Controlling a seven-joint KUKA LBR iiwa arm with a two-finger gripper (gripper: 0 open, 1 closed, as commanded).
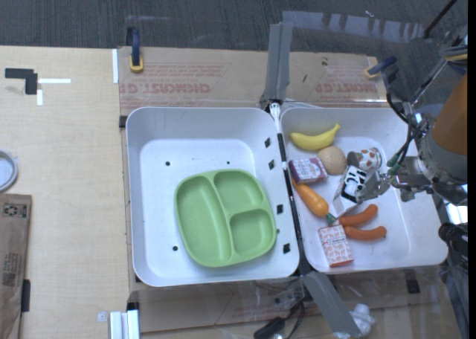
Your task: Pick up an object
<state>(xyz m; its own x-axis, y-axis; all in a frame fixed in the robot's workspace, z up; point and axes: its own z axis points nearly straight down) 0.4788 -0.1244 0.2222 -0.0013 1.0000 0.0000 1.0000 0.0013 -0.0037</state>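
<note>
The grey arm with the orange band comes in from the right, and its two-finger gripper (366, 185) is low inside the right white bin (428, 256). A small black and white carton (352, 183) sits at the fingertips and seems to lie between them, but I cannot tell whether the fingers are clamped on it or only standing around it.

Just behind the fingers, toward the far wall, stands a small printed can (367, 157), and a round beige ball (332, 159) lies beside it. Further behind the fingers lies a yellow plastic banana (315, 137). To the left of the fingers is a small purple packet (307, 171), and an orange plastic carrot (312, 199) lies below it. Just in front of the fingers lie two orange-red plastic sausages (361, 224), one after the other. A small red and white box (335, 245) lies further in front, to the left.

Well to the left of the fingers, in the left white bin (149, 181), a green plastic plate with three compartments (225, 216) lies flat.
</note>
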